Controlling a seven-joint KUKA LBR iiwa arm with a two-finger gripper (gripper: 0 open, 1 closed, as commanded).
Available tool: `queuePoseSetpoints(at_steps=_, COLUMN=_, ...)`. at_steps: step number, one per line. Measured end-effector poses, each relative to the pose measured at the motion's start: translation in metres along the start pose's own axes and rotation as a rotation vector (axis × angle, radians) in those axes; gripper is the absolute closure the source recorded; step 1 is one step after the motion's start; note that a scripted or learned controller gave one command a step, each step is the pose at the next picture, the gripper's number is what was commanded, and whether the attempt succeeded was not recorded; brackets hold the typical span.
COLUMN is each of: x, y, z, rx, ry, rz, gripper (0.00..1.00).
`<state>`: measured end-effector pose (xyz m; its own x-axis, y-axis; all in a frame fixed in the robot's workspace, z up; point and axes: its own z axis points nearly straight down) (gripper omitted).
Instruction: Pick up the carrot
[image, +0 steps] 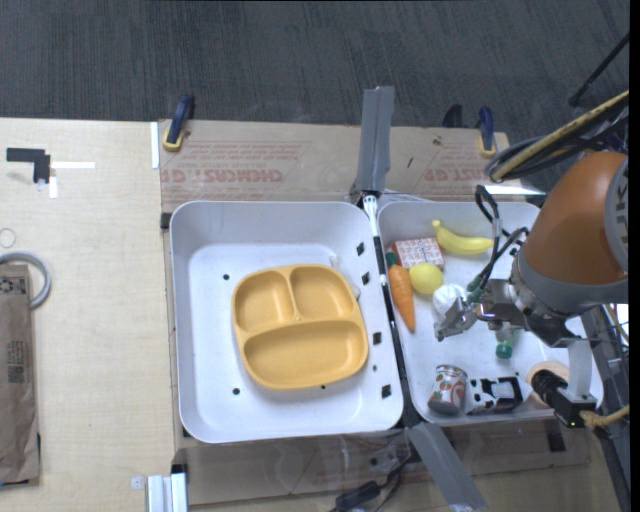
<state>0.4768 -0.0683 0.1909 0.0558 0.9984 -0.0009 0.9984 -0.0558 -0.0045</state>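
The orange carrot (402, 296) lies lengthwise along the left wall of the right bin (425, 415), its green top toward the back. My gripper (452, 320) hovers just right of it, in the middle of that bin, a short gap away from the carrot. The fingers point left and down, and nothing shows between them. The grey arm with its orange band reaches in from the right.
Near the carrot sit a yellow lemon (426, 278), a pink-white box (417, 252) and a banana (462, 239). A small can (449, 388) and a black-and-white toy (497, 394) lie at the front. The left bin (200, 320) holds a yellow divided plate (298, 325).
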Motion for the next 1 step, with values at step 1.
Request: queuePoseSetpoints(at_steps=1, x=-0.0892, y=0.0056, z=0.1003, rx=-0.001, ry=0.000, rz=-0.046, gripper=0.00)
